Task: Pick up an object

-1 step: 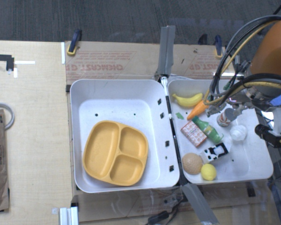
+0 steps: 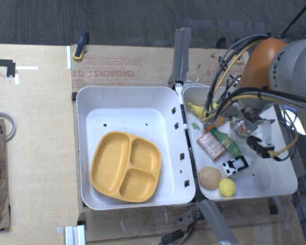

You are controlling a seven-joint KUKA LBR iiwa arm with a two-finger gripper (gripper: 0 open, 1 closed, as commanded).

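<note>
The right bin [image 2: 275, 185] holds several small objects: a yellow banana [image 2: 196, 108], an orange carrot-like piece [image 2: 217, 121], a green bottle [image 2: 228, 143], a red and white box [image 2: 210, 146], a black and white cow toy [image 2: 234, 166], a tan ball [image 2: 209, 178] and a yellow lemon [image 2: 226, 187]. My gripper [image 2: 243, 128] hangs low over the upper middle of this bin, just right of the carrot piece and above the green bottle. Cables and the wrist hide its tip. I see nothing clearly held in it.
The left bin [image 2: 92, 106] holds a yellow divided plate [image 2: 126, 166] at its lower middle. The grey arm with its orange band [image 2: 260, 60] and looped cables cover the right bin's upper right. A metal divider [image 2: 182, 55] stands between the bins at the back.
</note>
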